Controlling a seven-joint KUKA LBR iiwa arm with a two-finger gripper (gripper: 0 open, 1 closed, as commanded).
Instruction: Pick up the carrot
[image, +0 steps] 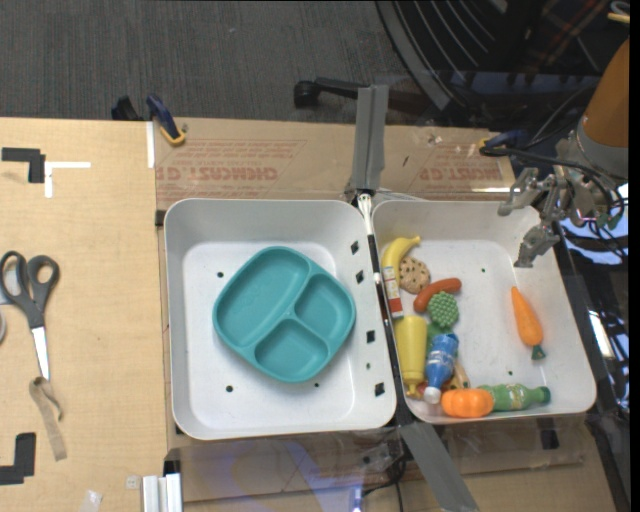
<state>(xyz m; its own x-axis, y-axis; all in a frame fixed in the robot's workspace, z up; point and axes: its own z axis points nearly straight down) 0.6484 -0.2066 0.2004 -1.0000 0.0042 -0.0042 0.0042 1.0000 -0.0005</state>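
The carrot (526, 320) is lying alone by the right wall of the right bin (480, 232), well apart from the other toys. The gripper (538, 232) is hovering empty beyond it, fingers apparently spread; it should descend straddling the carrot's thick middle.

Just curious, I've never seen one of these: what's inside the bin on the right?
The right bin holds a carrot lying apart, plus a banana, cookie, yellow bottle and green bottle heaped along its edges. What lies beneath that heap is covered.
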